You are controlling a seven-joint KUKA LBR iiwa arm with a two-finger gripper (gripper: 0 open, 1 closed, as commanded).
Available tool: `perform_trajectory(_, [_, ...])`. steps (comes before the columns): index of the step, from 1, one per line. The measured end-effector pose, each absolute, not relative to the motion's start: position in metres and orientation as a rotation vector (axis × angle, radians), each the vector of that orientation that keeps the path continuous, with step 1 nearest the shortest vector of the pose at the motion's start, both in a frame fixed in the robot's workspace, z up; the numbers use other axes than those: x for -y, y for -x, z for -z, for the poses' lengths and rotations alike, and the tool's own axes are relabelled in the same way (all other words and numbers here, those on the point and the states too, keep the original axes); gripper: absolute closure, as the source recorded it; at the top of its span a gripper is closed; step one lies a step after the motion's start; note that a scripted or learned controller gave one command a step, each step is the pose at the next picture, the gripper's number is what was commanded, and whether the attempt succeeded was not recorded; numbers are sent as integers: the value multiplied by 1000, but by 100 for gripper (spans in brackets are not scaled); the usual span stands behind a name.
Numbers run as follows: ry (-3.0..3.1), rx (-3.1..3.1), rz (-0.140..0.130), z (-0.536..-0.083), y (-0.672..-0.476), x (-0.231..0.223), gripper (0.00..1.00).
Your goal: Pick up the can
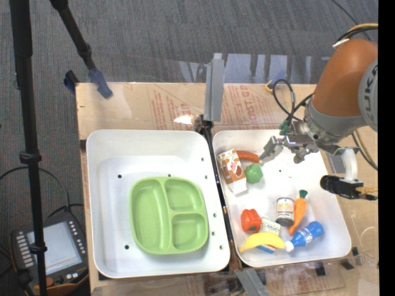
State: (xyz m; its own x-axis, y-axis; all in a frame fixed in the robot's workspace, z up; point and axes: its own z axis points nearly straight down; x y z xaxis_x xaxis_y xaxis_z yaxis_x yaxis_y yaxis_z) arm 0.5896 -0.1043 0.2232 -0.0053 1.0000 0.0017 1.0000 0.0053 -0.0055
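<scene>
Fingers of the gripper (286, 148) stand spread apart over the back part of the right bin (336, 227), and nothing is between them; one finger reaches toward the left, the other points down beside it. They touch no object, as far as the view lets me judge. Just beyond the left finger lie a green ball (253, 173), an orange sausage-like piece (247, 156) and a small carton (231, 168), close together. The can (285, 210) stands upright well below the gripper, toward the front of the same bin, with a toy carrot (299, 209) touching its right side. Near the can, further to the front, are a red pepper (250, 220), a banana (265, 242) and a blue bottle (307, 234), so this corner is crowded. Between the gripper and the can the white floor of the bin is bare. Far to the left, in the other bin (111, 165), lies a green divided plate (168, 214).
</scene>
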Motion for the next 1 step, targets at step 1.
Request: perform_trajectory(1, [1768,2593,-1,-229,-573,123,0])
